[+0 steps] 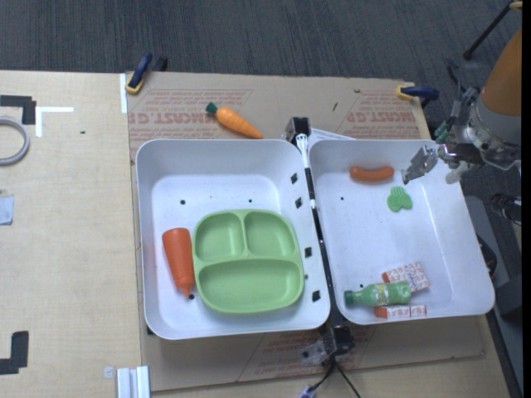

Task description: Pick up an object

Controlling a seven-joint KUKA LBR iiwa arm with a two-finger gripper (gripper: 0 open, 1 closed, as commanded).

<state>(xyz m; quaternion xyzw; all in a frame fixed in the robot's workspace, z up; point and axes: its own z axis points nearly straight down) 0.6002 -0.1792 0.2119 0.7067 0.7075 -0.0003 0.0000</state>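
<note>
The right bin holds a brown sausage near its far wall. A small green leafy piece lies just in front of the sausage. By the near wall lies a green bottle with red-and-white packets beside it. My gripper hovers over the bin's far right corner, to the right of the sausage and above the green piece. Its fingers are open and hold nothing.
In the left bin are a green divided plate and an orange cylinder. An orange carrot lies on the cardboard behind the bins. Blue clamps hold the cardboard's far corners.
</note>
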